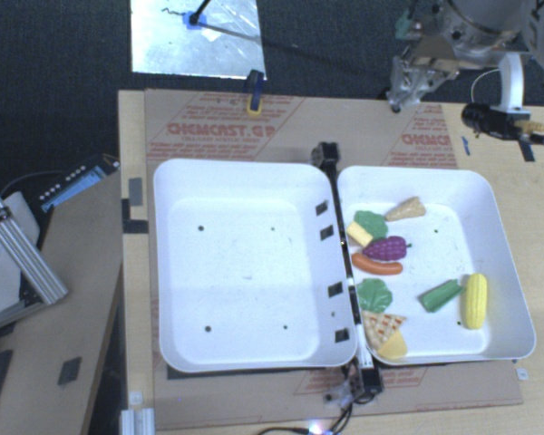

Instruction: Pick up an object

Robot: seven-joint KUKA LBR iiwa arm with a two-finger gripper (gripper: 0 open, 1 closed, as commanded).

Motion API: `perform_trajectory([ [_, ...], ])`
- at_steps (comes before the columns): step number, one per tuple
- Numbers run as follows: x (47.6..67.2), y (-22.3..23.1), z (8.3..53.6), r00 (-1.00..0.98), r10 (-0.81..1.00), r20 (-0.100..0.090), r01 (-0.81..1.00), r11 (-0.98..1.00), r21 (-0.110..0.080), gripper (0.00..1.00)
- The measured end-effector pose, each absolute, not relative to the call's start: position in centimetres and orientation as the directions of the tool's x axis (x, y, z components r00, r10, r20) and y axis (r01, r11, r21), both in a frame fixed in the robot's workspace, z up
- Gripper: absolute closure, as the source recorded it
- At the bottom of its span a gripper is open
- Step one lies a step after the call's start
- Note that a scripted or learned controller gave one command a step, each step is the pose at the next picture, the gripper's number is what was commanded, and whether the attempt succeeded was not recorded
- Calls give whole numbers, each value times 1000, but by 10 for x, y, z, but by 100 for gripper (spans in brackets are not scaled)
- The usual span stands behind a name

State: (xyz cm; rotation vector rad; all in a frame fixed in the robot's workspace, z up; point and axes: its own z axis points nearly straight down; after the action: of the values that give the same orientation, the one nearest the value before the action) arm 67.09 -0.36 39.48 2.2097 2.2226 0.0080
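Toy foods (392, 248) in right bin (500, 229), arm (462, 34) raised beyond it

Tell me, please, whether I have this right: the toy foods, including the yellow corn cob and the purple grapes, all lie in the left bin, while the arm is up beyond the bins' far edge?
Not quite: the toy foods lie in the right bin, not the left bin. The camera view shows the corn cob and purple grapes there, and the gripper is indeed beyond the bins' far edge.
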Motion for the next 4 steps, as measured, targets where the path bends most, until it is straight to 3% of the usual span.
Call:
perform_trajectory([
  [2, 669, -18, 455, -5, 1000, -1, 1000, 5, 6, 100],
  [3, 669, -14, 512, -7, 1000, 0, 1000, 7, 9, 100],
  [4, 668, -106, 450, 7, 1000, -3, 1000, -7, -3, 100],
])
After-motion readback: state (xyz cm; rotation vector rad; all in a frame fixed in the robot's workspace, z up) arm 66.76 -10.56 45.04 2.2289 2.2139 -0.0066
